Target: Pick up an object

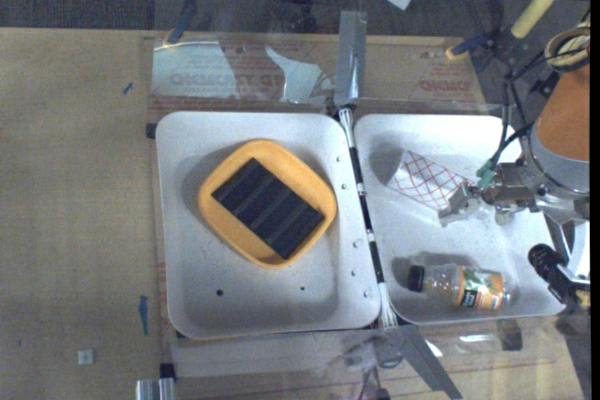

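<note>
Our tool sits at the checked paper tray, which looks light and crushable; we'd pinch its rim. Whether it's parted, we cannot tell.

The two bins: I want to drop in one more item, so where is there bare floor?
Left bin: bare strips around the orange tray, widest along the near edge. Right bin: crowded, with the checkered paper, the gripper and the bottle; a small patch lies between paper and bottle.
</note>
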Robot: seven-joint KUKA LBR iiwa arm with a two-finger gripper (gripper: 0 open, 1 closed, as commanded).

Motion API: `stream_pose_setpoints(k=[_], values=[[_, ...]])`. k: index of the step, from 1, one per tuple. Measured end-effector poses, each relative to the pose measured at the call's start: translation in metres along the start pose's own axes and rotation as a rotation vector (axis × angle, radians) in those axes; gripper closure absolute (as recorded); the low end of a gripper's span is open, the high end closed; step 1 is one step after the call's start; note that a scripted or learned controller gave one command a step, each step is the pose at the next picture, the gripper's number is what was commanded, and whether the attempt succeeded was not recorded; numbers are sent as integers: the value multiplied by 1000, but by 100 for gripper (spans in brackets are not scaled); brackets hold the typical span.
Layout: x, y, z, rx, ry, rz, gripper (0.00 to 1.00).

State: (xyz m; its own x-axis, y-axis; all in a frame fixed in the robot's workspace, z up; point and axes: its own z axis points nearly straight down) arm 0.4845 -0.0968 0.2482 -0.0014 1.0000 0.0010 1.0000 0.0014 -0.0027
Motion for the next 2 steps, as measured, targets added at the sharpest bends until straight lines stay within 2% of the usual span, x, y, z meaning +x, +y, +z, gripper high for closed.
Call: stream_pose_setpoints(k=[1, 2], values=[[4, 66, 41, -4, -2, -16, 0], [-3, 107, 118, -37, -8, -10, 0]])
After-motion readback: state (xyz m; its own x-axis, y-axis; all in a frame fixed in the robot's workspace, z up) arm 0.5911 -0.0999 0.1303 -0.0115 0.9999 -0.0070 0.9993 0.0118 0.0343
